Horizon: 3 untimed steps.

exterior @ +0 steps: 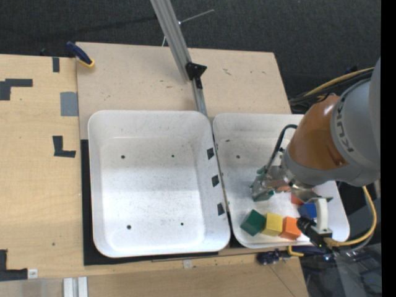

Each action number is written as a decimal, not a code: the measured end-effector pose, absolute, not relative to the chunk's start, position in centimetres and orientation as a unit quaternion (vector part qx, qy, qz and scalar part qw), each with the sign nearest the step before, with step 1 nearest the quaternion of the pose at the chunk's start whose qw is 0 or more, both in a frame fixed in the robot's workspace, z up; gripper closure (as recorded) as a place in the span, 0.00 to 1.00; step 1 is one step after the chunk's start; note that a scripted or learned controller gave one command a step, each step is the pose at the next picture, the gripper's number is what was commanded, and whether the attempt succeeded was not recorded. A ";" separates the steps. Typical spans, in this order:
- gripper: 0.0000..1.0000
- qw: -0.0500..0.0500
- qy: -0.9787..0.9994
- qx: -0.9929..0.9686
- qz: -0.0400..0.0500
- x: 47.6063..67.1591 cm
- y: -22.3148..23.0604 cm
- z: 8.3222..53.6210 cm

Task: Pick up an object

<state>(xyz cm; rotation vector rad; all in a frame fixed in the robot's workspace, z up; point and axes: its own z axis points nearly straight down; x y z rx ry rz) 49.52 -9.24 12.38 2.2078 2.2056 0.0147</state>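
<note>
Right now the pincer (265, 189) hangs low in the right bin (238, 135); I cannot tell its state, and the green block (252, 222) lies just below it in frame.

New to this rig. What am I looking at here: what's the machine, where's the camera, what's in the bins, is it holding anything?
One fixed camera looks down at a slant on a wooden bench carrying two shallow white bins side by side. The grey machine with the orange band is a robot arm reaching in from the right; its job is to pick up an object. Its end effector, a two-finger grasping part, sits low over the right bin. From this angle I cannot tell whether it is open or closed, or whether it grips anything.

Near the front of the right bin lie a green block, a yellow block and an orange block in a row, with a blue piece beside them, partly hidden under the arm. The left bin shows its speckled floor. The metal bar running up from between the bins looks like a support pole.
</note>
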 end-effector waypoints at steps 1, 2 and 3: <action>1.00 0.001 0.707 0.707 0.000 48.9 -9.8 17.0; 1.00 0.001 0.707 0.707 0.001 49.0 -9.7 21.0; 1.00 0.000 0.709 0.705 0.001 51.7 -5.6 22.2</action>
